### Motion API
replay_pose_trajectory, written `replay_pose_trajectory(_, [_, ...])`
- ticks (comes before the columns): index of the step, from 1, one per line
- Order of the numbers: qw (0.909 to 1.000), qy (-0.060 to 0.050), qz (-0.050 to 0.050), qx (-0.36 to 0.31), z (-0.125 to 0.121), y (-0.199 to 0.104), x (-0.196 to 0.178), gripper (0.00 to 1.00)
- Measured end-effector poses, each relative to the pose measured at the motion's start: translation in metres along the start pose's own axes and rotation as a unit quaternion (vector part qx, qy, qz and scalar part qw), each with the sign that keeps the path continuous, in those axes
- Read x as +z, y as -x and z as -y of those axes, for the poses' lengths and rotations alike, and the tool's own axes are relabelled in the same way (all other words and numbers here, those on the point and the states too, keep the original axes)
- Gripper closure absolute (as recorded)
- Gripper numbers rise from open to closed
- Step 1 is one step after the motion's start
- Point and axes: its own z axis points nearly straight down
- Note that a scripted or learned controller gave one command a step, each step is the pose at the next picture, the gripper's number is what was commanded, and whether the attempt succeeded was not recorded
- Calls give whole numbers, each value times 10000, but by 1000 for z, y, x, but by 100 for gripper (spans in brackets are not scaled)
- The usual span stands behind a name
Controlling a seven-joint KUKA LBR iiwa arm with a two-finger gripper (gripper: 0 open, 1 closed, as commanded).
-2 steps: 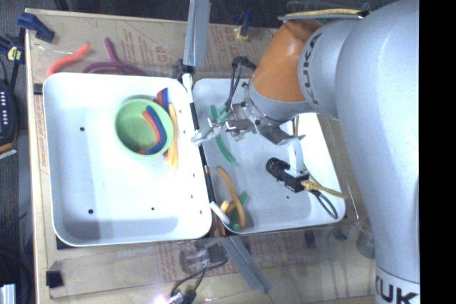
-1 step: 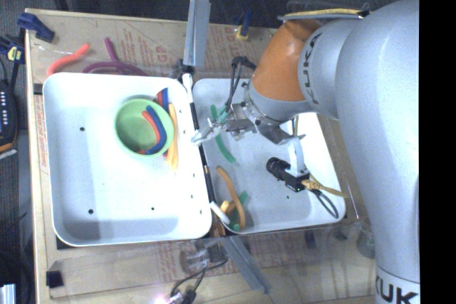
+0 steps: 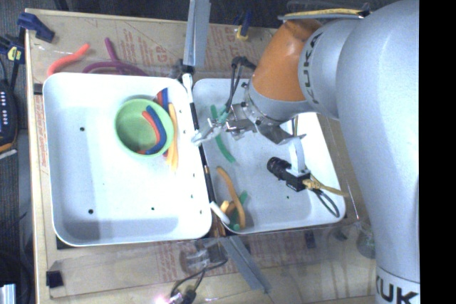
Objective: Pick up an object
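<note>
Arm [image 3: 356,82] reaches in from the right. Gripper [image 3: 208,130] sits low over right bin's [image 3: 271,206] left rim, green strips [image 3: 224,147] just beside it. Orange curved tube [image 3: 231,190] lies near that bin's front left corner. Left bin [image 3: 92,181] holds green bowl [image 3: 141,128] with coloured strips [image 3: 154,114] across it.

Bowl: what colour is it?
The bowl is light green, seen best in the camera view.

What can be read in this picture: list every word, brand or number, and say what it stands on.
"KUK", the rest not legible, runs down the grey arm beside its orange band.
"KUK", the rest cut off, on the arm's lower casing.
Red print on the bench: too blurred to read.
</note>
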Motion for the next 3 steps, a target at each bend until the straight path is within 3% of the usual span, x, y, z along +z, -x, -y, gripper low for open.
replay_pose_trajectory(3, [9999, 8, 7, -106, 0, 0, 0, 0])
